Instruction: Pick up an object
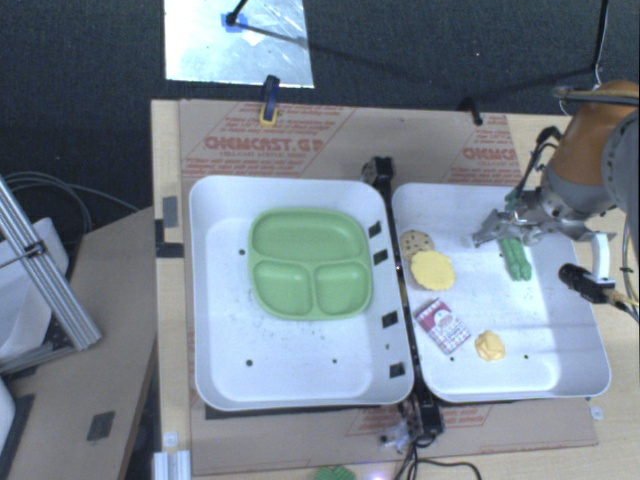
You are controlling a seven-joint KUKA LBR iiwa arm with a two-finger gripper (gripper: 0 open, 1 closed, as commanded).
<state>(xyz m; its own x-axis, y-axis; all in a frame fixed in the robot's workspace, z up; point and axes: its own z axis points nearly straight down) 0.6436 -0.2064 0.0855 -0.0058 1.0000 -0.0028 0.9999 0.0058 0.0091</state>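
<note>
Nearest the camera, at the front of the right bin (pixel 575 373), lie a small yellow lump (pixel 489 346) and, just to its left, a red-and-white packet (pixel 442 326) resting flat at a slant. The packet carries print, but it is too small to read. Further in sits a flat yellow disc (pixel 432 269), touching or just beside a brown-speckled cookie (pixel 415 240) behind it. All four look light. The packet seems thin and likely to slip, so it would be hard to take by its edges, while the lump looks small but rounded enough to pinch across its middle.

The left bin (pixel 215 298) holds a green divided plate (pixel 309 264), which is broad and shallow, probably stiff, and graspable only at its rim.

Toward the back of the right bin, a green ridged piece (pixel 516 259) lies lengthwise just under the jaws (pixel 505 230). It appears the likeliest target, and it is best taken across its narrow width. Whether the jaws stand wide or narrow cannot be told from here, and nothing is visibly held between them.

Beyond the bins, cardboard covering the surface (pixel 330 133) bears red lettering that reads roughly "CHEMCAST", seen inverted.
</note>
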